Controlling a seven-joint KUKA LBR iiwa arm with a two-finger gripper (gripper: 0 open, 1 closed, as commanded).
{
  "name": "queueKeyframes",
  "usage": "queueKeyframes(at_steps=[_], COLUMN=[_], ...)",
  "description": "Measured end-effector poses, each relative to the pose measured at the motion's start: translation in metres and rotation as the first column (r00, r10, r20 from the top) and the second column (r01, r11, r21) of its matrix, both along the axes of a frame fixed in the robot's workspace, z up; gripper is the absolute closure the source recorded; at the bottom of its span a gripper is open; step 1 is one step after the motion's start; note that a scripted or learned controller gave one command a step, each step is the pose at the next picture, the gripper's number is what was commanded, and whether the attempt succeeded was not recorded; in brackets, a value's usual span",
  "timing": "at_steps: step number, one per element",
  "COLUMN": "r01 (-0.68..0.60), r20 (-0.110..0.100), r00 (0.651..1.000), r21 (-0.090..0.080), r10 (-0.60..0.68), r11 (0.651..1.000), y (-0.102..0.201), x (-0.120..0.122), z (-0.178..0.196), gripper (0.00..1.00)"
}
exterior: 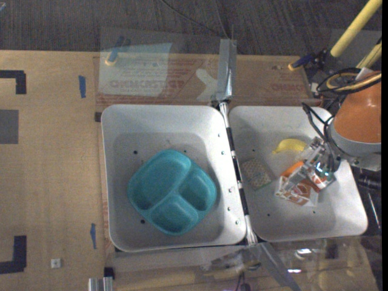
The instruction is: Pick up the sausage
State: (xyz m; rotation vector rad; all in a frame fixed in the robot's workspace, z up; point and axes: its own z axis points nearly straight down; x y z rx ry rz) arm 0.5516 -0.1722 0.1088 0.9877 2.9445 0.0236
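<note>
I'm hovering my tool [320,170] low in the right bin [267,223], over the clutter; its grip I cannot tell. The orange sausage [293,168] is lying just left of my tool, awaiting pickup.

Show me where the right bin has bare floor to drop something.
Right bin: free along the front wall, below the carton, and the back-left corner above the grey pad. Crowded mid to right: banana, carton and gripper bunch together. Left bin: bare strip behind the teal tray.
</note>
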Motion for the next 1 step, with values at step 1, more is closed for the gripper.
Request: queueKeyframes(at_steps=[1], r01=[0.132], r20=[-0.029], r00=[0.991], r21=[-0.005], r10=[-0.132], r11=[0.991], y=[-0.0493], x=[0.0233], z=[-0.0216], gripper=[0.00])
